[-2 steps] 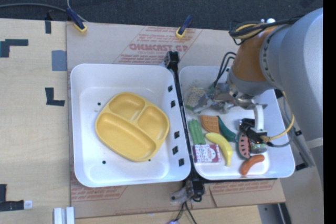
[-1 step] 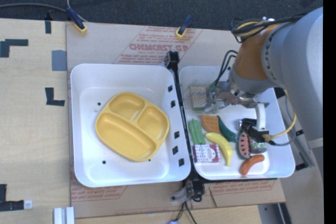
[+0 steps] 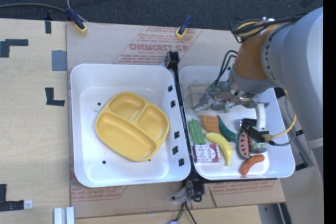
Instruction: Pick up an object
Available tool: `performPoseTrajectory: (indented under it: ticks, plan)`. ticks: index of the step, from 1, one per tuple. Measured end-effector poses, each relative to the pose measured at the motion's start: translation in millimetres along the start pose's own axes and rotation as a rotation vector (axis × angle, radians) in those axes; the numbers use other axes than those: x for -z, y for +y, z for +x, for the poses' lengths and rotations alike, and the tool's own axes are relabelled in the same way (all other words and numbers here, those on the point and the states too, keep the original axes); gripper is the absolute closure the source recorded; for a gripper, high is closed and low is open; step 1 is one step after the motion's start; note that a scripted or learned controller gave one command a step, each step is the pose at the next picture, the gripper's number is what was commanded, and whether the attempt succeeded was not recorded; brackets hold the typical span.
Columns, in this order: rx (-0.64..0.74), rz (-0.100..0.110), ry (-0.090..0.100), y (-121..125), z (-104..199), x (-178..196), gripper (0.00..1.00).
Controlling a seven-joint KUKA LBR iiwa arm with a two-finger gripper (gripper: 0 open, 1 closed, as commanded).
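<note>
Banana (image 3: 222, 146) lies near tool (image 3: 207, 104), apart, toward camera.

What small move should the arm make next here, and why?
Probably a short descent with a slight correction toward one item. The gripper hovers in the upper part of the right bin, while the cracker, banana and green piece lie just below it, packed close, so aiming at one reduces the chance of a miss.

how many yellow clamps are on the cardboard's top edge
2. One clamp sits at the cardboard's top left corner; the other clamp is further right, above the gap between the bins. More could be hidden behind the arm.
</note>
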State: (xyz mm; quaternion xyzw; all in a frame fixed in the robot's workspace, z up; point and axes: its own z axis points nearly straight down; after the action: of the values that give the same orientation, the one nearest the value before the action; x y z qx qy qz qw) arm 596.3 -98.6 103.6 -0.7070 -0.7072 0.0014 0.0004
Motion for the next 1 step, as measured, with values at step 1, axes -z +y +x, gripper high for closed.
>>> performPoseTrajectory:
  ticks: [1]
  plan:
    - [0.000, 0.001, 0.001, -0.2, 0.3, 9.2, 1.00]
